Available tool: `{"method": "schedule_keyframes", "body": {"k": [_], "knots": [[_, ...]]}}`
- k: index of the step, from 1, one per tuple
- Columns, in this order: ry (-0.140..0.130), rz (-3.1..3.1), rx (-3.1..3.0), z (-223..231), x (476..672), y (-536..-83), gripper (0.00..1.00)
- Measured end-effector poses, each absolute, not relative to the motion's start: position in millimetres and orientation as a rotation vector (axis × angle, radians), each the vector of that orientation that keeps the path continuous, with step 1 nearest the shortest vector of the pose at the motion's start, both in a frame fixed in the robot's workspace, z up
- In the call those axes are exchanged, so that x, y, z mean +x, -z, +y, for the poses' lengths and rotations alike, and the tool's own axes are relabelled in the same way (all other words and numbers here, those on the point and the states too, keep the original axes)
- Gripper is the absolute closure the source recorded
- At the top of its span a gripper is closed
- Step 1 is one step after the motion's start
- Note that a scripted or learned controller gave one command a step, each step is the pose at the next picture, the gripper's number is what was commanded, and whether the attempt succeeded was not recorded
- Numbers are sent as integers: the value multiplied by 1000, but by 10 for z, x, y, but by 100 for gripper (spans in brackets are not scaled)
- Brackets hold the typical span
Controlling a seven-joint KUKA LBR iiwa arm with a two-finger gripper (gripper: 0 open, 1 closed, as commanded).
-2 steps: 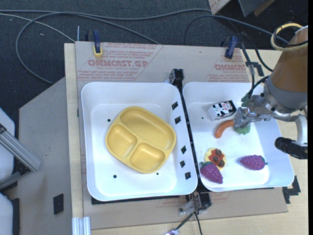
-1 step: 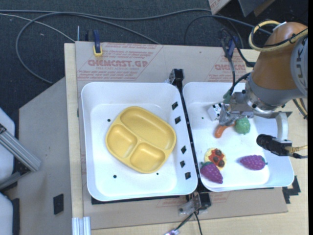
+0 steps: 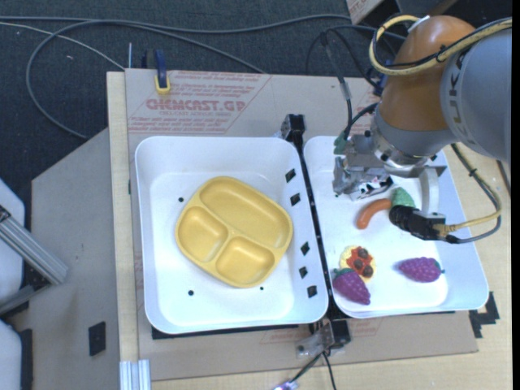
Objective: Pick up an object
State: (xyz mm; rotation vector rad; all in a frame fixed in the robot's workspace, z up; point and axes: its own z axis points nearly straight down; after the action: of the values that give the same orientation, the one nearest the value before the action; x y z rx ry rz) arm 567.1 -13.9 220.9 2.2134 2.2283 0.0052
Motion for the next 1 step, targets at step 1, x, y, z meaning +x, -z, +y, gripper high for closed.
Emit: {"method": "schedule_keyframes", "body": {"k": [1], "knots": [[-4, 2230, 2215, 385, 5702, -2203, 100]]}}
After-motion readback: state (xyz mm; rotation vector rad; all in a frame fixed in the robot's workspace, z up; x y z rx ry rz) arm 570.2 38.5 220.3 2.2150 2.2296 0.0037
